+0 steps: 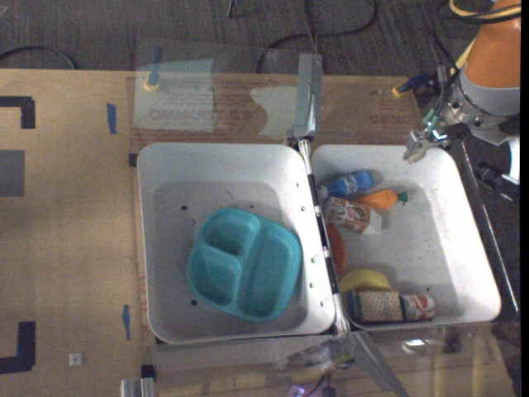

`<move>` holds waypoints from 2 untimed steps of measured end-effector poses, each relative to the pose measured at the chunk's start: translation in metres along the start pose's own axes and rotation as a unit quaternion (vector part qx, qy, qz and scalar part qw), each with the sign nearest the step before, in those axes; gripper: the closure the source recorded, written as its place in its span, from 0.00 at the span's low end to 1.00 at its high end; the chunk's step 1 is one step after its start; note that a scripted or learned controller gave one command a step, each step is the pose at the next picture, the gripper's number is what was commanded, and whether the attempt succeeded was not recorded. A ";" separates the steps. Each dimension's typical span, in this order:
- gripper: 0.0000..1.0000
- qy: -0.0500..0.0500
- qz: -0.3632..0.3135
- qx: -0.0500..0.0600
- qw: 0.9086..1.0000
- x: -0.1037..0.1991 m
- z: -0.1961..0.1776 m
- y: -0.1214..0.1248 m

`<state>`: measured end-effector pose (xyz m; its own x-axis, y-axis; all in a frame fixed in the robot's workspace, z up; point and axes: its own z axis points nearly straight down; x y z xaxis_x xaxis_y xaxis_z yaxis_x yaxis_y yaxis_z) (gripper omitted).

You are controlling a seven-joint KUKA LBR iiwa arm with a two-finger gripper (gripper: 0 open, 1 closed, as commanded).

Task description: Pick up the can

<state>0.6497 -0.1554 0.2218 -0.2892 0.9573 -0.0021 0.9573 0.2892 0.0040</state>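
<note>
A can [380, 306] with a pale patterned label lies on its side along the front wall of the right bin [463, 246]. A small red and white item [420, 306] touches its right end. My gripper [416, 147] hangs over the bin's back right corner, well away from the can, below the arm's orange band [496, 52]. Nothing shows in the gripper.
Also in the right bin are a blue bottle [349, 183], an orange carrot [380, 198], a red and white labelled container [347, 215], a red item [335, 251] by the divider and a yellow banana [364, 279]. The left bin [165, 180] holds a teal divided plate [244, 263].
</note>
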 end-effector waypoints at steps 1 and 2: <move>1.00 0.001 -0.046 0.001 0.999 0.077 -0.050 -0.018; 1.00 0.001 -0.178 0.001 0.984 0.115 -0.085 -0.057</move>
